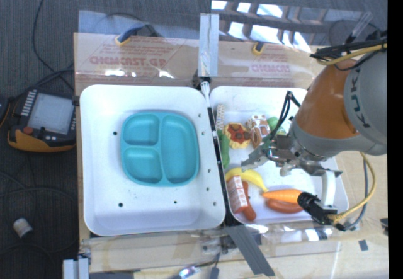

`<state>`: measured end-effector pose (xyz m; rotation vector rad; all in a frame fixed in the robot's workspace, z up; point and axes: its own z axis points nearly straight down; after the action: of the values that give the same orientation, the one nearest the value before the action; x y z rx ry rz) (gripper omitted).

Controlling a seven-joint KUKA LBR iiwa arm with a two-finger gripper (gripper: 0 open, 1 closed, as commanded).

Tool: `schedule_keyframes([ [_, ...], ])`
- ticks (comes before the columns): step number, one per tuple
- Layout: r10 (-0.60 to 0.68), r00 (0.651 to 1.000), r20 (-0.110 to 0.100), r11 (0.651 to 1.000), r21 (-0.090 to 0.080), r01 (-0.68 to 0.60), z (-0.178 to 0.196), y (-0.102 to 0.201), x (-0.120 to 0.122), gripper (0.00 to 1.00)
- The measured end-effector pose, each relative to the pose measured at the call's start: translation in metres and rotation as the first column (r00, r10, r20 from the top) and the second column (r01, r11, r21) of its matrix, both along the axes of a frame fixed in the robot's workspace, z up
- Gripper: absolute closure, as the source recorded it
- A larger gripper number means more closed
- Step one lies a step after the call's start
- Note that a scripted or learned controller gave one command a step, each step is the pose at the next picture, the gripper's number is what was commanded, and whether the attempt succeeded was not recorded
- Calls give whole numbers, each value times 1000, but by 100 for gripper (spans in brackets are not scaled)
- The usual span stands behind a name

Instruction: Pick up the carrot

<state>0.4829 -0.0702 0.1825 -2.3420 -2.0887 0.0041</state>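
the fingers hang over the right bin, above the banana; how far they are parted cannot be told. the carrot lies apart from them at the bin's front, beside a red sausage. the left bin holds a teal tray.

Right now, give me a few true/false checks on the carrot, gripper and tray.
1. The carrot lies in the right bin. True.
2. The gripper holds the carrot. False: nothing shows between its fingers; the carrot lies below it in the picture.
3. The teal tray sits in the left bin. True.
4. The banana rests on the tray. False: it lies in the right bin, just left of the carrot.
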Motion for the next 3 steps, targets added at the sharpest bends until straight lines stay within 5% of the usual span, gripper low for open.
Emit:
schedule_keyframes([
  [2, -58, 998, 0, 998, -1, 58, 14, -12, 7, 0],
  [3, -53, 999, -1, 999, -2, 53, 0, 52, 0, 0],
])
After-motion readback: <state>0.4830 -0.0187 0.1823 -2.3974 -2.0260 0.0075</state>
